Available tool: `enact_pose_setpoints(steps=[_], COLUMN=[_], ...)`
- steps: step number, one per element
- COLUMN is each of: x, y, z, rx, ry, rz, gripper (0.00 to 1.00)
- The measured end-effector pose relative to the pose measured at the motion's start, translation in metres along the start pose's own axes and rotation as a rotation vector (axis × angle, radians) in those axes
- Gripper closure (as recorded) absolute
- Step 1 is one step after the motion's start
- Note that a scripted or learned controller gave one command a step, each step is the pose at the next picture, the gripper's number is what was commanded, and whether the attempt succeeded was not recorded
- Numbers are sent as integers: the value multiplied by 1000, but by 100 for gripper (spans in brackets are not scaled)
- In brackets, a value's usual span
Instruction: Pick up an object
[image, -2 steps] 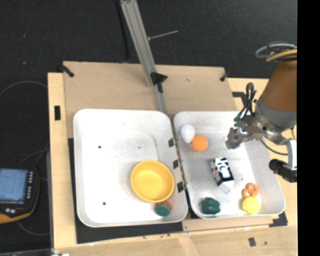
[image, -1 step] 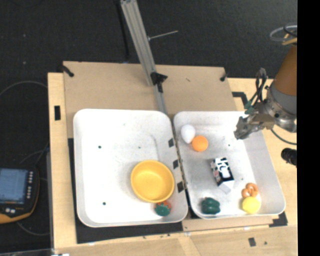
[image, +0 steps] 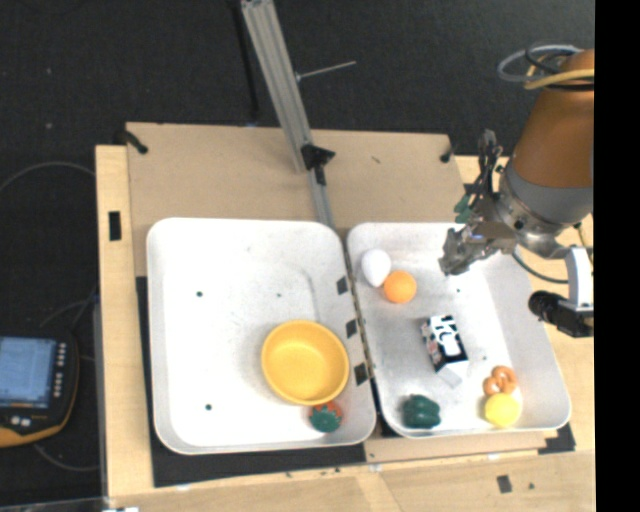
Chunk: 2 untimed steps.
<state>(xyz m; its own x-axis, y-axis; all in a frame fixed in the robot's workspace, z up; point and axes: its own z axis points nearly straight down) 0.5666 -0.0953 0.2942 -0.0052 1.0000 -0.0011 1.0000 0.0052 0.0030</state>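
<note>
The right bin holds a white egg-shaped object, an orange ball, a black and white box, a dark green object, a yellow lemon-like object and a small orange piece. My gripper hangs over the upper part of the right bin, to the right of the orange ball and apart from it. Nothing shows between its fingers.
The left bin holds a yellow bowl near its front right corner, with a small green and red object just below it. A grey metal post slants over the bench at the back. A handheld pendant lies at the far left.
</note>
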Motion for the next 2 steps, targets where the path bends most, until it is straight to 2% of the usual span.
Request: enact_pose_setpoints(steps=[2], x=[102], y=[23], z=[36], rx=[5], ry=[1], rz=[-1], gripper=[100])
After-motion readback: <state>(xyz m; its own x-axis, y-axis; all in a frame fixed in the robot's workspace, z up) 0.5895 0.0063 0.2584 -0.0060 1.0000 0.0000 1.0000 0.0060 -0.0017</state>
